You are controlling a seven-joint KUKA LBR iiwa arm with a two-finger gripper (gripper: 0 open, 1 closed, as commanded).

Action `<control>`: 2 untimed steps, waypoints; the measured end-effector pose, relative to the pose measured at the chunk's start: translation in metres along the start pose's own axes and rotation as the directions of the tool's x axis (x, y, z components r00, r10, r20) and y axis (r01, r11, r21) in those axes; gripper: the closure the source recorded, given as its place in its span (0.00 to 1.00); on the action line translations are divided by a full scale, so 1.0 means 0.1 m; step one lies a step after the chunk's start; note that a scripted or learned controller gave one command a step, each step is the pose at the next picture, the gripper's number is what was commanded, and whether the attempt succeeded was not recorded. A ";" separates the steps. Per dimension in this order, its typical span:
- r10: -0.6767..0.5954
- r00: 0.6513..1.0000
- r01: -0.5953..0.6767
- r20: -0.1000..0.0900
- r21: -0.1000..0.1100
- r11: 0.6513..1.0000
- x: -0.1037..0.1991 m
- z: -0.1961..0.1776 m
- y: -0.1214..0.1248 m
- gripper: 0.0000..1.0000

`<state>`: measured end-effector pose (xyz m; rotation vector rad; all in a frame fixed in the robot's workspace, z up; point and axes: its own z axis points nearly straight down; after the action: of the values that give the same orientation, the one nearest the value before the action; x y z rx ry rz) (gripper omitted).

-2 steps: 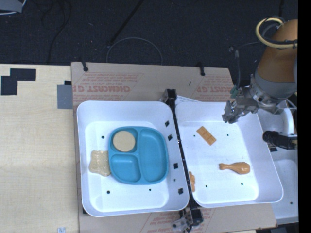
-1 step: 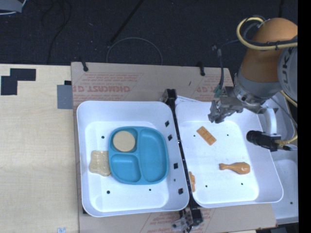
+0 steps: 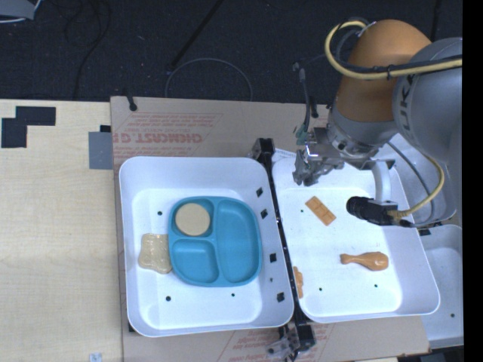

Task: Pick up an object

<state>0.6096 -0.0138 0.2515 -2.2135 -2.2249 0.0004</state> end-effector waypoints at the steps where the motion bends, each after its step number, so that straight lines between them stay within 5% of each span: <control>1: 0.001 1.000 -0.001 0.002 0.001 1.000 0.46 0.18 0.12 1.00; 2: 0.002 1.000 -0.002 0.001 0.003 1.000 0.95 0.29 0.10 1.00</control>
<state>0.6185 0.0813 0.2223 -2.2144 -2.2224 0.0053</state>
